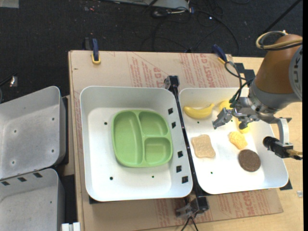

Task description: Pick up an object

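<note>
The right bin [269, 179] holds a yellow banana [198, 111], a slice of toast [203, 146], a yellow corn piece [237, 139] and a round brown patty [249, 160]. Another yellow item [224, 105] lies partly hidden behind the wrist. My gripper [231, 121] hangs over the upper middle of this bin, right of the banana and just above the corn piece. Its fingers [220, 121] stand open with only white bin floor between them.
The left bin [96, 177] holds a green divided plate [142, 138]. A black divider [182, 129] runs between the two bins. Grey metal trays [29, 124] lie off the bench at the left. Cables trail behind the bench.
</note>
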`<state>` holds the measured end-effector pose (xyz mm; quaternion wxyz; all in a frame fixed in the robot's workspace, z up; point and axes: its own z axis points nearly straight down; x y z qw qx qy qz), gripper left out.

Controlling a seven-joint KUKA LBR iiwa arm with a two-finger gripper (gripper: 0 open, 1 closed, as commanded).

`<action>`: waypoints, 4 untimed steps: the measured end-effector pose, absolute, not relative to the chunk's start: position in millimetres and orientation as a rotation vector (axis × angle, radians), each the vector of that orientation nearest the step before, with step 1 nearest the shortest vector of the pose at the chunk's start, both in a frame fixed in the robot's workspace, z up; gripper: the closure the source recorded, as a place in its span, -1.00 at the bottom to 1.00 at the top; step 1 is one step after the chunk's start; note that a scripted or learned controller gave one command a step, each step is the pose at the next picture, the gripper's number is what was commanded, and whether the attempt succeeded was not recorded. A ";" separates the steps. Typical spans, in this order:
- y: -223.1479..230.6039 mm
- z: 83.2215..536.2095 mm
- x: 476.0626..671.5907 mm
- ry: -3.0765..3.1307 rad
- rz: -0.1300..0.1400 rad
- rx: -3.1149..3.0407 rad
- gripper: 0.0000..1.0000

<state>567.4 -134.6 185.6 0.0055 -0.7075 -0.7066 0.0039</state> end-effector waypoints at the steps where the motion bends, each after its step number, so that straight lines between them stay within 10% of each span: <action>1: -134.4 192.5 570.6 -2.222 0.000 -2.220 -1.00; 3: -134.1 92.7 576.1 -2.220 -0.003 -2.226 -1.00; 4: -133.3 106.1 577.9 -2.223 -0.009 -2.226 1.00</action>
